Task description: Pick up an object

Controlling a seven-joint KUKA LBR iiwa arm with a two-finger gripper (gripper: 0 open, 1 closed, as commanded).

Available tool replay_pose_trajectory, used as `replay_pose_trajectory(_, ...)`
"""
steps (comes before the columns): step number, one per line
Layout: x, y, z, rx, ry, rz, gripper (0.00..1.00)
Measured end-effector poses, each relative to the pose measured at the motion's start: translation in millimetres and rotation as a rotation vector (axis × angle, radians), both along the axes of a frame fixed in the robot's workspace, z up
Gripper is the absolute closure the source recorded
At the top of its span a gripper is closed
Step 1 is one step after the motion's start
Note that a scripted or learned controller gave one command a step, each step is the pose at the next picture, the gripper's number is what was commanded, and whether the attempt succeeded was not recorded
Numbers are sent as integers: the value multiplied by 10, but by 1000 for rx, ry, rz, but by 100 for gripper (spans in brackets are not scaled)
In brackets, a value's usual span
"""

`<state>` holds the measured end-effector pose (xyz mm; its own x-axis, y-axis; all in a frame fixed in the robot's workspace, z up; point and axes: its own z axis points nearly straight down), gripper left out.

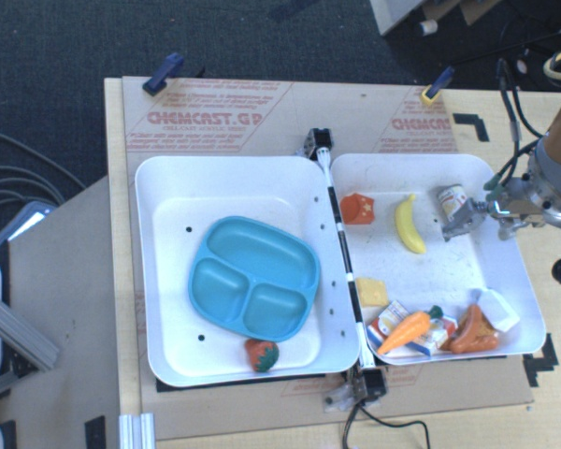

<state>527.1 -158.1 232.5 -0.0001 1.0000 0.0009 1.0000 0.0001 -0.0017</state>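
- Gripper (474, 215) sits over the right bin (512, 279), near its back right corner, low against the bin floor. Fingers look slightly parted with nothing visibly between them, though the view here is small and cluttered, so I cannot tell for sure.
- Arm (553, 171) enters from the right edge of the bench, grey, with cabling looped above it.
- Small silver can (451, 197) lies just beside the gripper on its left, toward the back of the right bin; contact with the fingers cannot be resolved.
- Banana (409, 224) lies left of the can, lengthwise front to back, apart from the gripper.
- Red block-like item (358, 210) rests near the back left corner of the right bin, close to the divider between the bins.
- Yellow square piece (371, 293) lies against the left wall of the right bin, about midway.
- Front edge of the right bin: a carrot (404, 331) on top of a small packet (390, 318), an orange-brown item (473, 331) to the right, and a white piece (498, 309) touching it near the front right corner.
- Left bin (159, 251) carries a blue divided tray (252, 277) at its centre, flat, three compartments.
- Strawberry (261, 354) lies at the left bin's front edge, just beside the tray's front rim.
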Motion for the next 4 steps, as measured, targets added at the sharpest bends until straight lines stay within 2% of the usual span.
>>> replay_pose_trajectory(1, 39, 639, -1438, 0, 0, 0, 0)
replay_pose_trajectory(2, 580, 50, -1478, -1, -2, -1, 0)
replay_pose_trajectory(3, 583, 55, -1380, -1, -3, -1, 100)
replay_pose_trajectory(4, 527, 959, -93, 0, -2, 1, 100)
